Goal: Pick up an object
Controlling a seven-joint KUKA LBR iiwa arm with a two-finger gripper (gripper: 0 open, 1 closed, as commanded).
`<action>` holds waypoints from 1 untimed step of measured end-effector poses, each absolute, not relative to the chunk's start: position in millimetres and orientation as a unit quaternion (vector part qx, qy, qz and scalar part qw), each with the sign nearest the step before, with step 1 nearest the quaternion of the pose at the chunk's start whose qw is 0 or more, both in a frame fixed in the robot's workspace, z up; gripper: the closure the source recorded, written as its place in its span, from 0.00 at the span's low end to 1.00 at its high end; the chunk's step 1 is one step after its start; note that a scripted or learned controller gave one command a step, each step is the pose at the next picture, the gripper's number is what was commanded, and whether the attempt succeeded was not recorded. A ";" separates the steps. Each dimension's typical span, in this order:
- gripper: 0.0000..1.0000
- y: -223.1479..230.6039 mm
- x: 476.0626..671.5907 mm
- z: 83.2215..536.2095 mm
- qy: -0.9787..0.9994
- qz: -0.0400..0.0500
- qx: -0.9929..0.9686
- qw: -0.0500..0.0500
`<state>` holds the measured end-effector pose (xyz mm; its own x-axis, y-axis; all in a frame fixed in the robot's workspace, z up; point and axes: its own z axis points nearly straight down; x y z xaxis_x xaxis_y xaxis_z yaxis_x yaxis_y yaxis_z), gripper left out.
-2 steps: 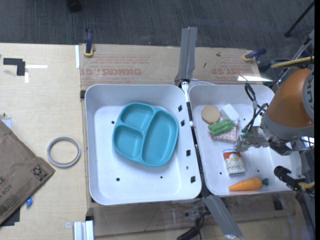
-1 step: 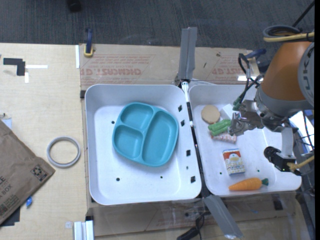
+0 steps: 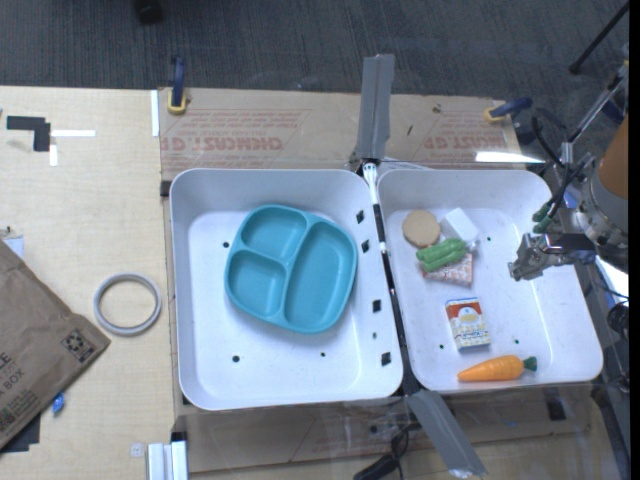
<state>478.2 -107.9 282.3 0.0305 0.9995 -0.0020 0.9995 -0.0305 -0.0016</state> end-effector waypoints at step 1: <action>0.00 -107.7 478.2 282.3 0.696 -0.001 0.718 0.000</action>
<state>478.2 -107.7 282.3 0.0300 0.9995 -0.0021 0.9995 -0.0300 -0.0018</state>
